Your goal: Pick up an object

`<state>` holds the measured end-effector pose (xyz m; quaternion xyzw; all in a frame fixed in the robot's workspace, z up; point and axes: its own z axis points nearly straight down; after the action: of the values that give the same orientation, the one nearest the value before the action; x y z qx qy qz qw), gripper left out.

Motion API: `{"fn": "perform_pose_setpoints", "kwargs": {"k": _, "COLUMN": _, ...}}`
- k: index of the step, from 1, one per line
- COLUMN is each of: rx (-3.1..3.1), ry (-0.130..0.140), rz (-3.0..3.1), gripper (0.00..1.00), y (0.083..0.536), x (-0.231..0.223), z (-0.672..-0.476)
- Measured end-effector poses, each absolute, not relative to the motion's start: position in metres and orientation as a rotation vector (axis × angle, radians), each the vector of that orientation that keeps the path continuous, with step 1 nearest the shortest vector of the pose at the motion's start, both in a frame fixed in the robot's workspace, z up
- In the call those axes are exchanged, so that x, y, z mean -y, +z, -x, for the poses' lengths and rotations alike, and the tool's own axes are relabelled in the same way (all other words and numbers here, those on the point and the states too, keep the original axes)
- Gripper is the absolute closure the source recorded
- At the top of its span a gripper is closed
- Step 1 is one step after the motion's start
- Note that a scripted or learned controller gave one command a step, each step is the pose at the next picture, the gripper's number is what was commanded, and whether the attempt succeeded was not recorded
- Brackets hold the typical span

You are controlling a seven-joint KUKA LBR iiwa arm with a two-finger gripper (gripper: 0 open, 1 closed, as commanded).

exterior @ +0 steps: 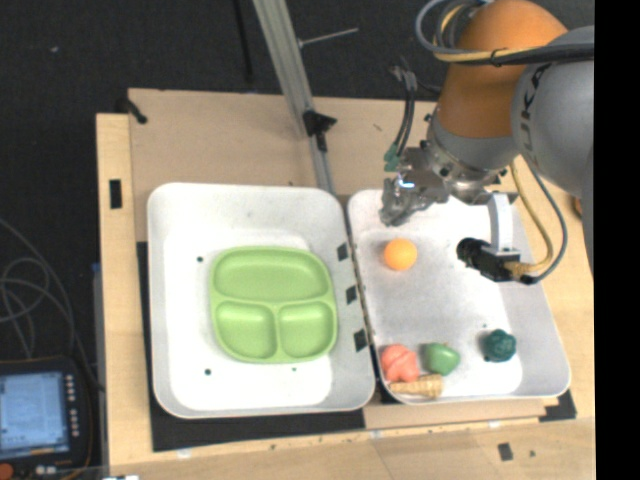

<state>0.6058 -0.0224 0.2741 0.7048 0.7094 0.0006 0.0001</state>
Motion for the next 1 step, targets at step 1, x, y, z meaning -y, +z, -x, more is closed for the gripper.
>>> {"fn": "perform_pose_setpoints", "kwargs": {"k": 1, "rx": -2.228, "ry": -0.001, "rz": -2.215, "gripper": 1.0, "y": 0.2543, "x": -0.0222, "z": -0.5994}}
